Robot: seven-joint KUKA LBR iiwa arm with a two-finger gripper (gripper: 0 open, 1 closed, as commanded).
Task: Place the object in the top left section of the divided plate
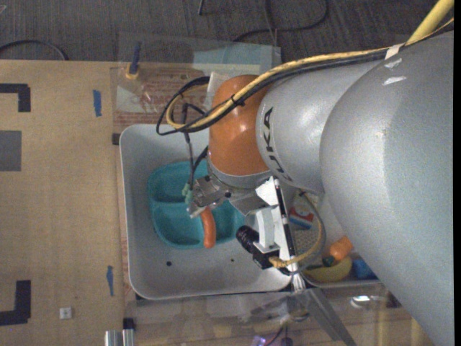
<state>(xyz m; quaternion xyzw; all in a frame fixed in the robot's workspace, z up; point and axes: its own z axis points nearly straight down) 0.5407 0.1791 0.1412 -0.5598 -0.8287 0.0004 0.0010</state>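
A large smooth grey arm [360, 143] with one glossy orange band [234, 128] reached over one shallow white bin [144, 193]. Inside lay one teal divided plate [169, 193] of moulded plastic. The metal tool [200, 202] hung over it; whether it was spread could not be told. One orange, sausage-shaped object [208, 230] rested just below the tool, at the plate's edge.

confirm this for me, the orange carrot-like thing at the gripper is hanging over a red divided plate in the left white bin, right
Not quite: the divided plate is teal, not red. The camera view shows it in the left white bin, with the orange carrot-like object at the gripper over the plate's lower right part.
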